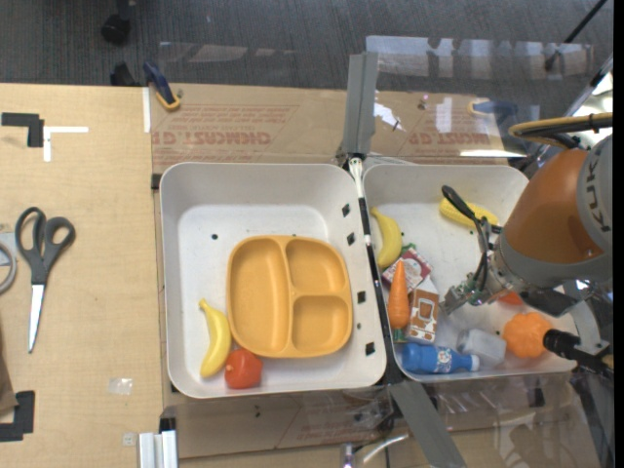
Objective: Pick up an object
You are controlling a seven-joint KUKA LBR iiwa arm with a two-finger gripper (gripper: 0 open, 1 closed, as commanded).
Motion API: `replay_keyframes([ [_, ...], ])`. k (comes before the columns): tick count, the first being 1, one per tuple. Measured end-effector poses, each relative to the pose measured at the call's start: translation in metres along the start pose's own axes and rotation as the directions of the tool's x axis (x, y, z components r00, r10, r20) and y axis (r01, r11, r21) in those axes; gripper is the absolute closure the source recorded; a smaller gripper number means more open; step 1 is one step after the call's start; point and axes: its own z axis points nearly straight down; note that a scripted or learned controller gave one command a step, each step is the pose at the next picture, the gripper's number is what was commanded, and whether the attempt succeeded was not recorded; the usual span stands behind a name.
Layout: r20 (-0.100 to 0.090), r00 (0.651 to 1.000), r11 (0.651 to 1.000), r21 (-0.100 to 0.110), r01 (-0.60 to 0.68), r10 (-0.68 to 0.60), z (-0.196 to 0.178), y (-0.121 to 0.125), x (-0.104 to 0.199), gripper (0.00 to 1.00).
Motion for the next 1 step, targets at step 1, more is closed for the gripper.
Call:
replay_keyframes([
  [1, 0.002, 0.562, 0.562, 0.003, -0.827, 0.827, 0.0007, -0.0074, 0.0224, 1.0],
])
